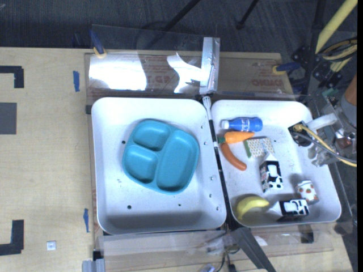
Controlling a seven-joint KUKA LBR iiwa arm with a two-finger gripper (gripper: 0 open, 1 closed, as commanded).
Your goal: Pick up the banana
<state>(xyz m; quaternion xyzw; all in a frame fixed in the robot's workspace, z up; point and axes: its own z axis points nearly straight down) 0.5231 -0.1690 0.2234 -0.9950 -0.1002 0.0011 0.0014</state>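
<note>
The banana (252,207) lay at the right bin's (332,177) six o'clock; the gripper (323,140) hovered at three, its claw's state unclear

Light falls from above and is fairly even, a little cool in tone. The strongest glare sits at 11 o'clock, where a clear plastic panel (148,72) blows out to white. The two white bins (108,152) are bright but keep their detail. A soft shadow lies along the left bin's near wall at 7 o'clock. The dark floor (113,4) at 12 o'clock looks grainy. Sharpness is moderate, and the arm's parts (334,135) at 3 o'clock look soft.
</note>
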